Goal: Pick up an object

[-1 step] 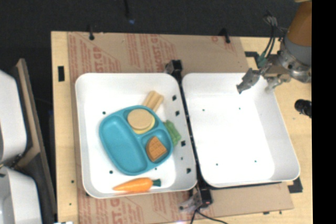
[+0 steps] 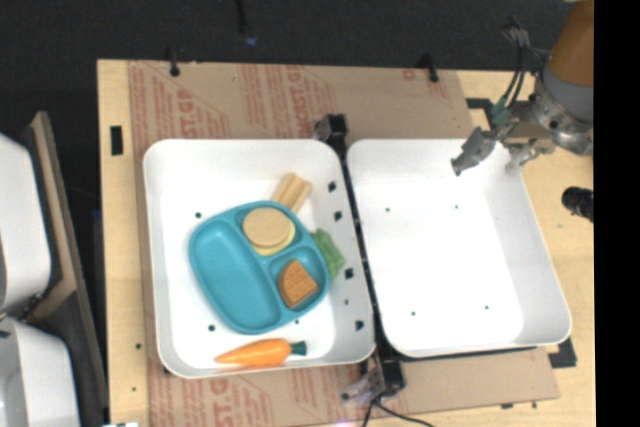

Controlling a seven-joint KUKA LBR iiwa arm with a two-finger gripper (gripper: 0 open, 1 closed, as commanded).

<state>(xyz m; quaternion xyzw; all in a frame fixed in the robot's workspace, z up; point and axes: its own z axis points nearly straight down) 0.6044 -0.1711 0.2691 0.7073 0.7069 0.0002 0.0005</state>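
The left bin (image 2: 170, 215) holds a blue divided plate (image 2: 235, 280). On the plate lie a round tan biscuit (image 2: 270, 228) and a brown toast piece (image 2: 298, 283). A pale wooden block (image 2: 292, 189) rests at the plate's far edge, and a green leafy piece (image 2: 331, 253) sits at its right side. An orange carrot (image 2: 260, 352) lies near the bin's front wall. My gripper (image 2: 492, 158) hangs over the far right corner of the right bin (image 2: 450, 315), well away from all these objects. Its fingers stand open with nothing between them.
The two bins meet at a black clamp strip (image 2: 352, 225) down the middle. The bench's cardboard top (image 2: 250, 95) stretches behind the bins. White boxes (image 2: 20, 215) stand off the bench at the left.
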